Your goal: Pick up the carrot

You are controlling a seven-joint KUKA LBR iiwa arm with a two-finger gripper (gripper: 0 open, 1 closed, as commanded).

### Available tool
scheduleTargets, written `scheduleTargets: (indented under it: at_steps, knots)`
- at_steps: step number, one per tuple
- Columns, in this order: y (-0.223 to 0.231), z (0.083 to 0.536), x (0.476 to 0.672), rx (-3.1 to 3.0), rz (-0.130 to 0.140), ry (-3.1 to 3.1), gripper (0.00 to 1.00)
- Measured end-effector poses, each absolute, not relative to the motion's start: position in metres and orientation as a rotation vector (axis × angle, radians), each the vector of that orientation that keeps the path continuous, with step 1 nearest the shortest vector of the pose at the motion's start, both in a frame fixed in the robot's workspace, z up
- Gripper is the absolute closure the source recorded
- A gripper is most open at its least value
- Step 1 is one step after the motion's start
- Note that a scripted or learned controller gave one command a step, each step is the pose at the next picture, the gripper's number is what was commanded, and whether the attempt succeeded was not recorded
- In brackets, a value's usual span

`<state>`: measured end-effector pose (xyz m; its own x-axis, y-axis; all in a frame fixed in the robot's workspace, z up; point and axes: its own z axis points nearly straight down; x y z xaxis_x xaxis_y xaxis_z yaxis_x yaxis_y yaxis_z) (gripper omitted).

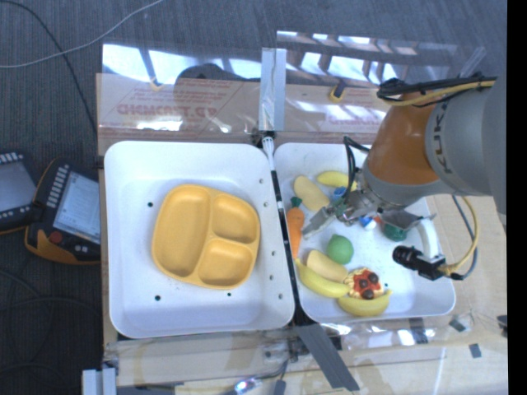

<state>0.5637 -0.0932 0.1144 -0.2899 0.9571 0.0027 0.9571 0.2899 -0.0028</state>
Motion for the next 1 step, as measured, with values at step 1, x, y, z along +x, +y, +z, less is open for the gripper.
scheduleTargets:
  at_steps: [1]
  knots:
    - [-0.1036,0.0899,0.6152,-1.956,-0.004,-2.470,0.00]
